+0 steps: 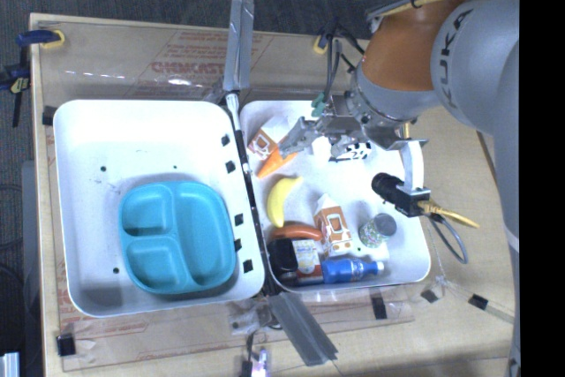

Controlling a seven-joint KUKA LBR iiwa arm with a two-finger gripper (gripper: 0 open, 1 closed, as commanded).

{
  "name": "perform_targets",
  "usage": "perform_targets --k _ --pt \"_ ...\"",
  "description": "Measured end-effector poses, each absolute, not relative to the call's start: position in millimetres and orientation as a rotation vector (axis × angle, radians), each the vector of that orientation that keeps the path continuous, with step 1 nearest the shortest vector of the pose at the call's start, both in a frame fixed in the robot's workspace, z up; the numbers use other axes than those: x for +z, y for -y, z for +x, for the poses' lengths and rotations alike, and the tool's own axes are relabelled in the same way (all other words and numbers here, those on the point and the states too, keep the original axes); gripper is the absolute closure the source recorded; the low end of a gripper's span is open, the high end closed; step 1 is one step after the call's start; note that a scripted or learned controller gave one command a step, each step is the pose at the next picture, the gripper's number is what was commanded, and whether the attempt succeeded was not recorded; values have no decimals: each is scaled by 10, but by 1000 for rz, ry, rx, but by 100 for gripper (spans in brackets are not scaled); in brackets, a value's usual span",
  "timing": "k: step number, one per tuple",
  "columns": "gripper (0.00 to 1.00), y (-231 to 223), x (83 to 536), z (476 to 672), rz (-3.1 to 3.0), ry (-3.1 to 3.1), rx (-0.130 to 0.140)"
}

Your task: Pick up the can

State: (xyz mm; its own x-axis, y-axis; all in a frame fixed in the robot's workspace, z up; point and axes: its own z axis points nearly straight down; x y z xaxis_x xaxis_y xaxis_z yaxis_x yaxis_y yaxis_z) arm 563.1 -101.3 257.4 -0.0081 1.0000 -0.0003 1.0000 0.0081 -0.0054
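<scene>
The can (378, 229) stands in the right bin (415, 256) near its right wall, seen from above as a small round greenish-grey top. My gripper (296, 139) hangs over the far left part of that bin, above an orange carrot-like piece (271, 160). It is well to the upper left of the can and apart from it. Nothing shows between the fingers.
The right bin also holds a banana (281, 197), a small carton (334, 225), a blue bottle (350, 268), a red item (296, 232), a black item (282, 256) and a black-and-white toy (353, 152). A blue sectioned tray (177, 234) lies in the left bin (88, 146).
</scene>
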Motion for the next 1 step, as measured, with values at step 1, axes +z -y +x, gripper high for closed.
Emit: perform_targets --k 1 --pt "0 1645 2211 5142 -2413 2008 4"
